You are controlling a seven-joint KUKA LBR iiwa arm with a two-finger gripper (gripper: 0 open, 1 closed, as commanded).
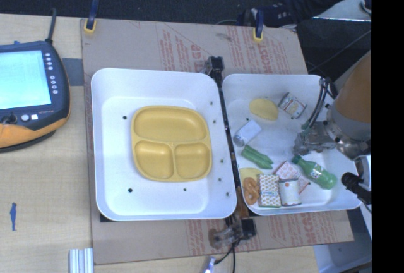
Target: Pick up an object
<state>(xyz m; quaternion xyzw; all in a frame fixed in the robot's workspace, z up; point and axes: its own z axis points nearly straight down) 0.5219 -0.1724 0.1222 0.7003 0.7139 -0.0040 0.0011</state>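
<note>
yellow tray [171,142]; white bins [107,139]; green bottle [317,173].

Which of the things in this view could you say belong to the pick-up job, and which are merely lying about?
Belong to the job:
gripper
green bottle
green pepper
yellow lemon-like piece
small can
pretzel
carton
right bin

Lying about:
yellow divided tray
left bin
teach pendant
clamps

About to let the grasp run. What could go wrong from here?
1. The right bin is crowded: the green bottle lies against the small can and the carton, so the gripper may nudge neighbours or grab two.
2. The gripper sits near the bin's right wall, risking a collision.
</note>
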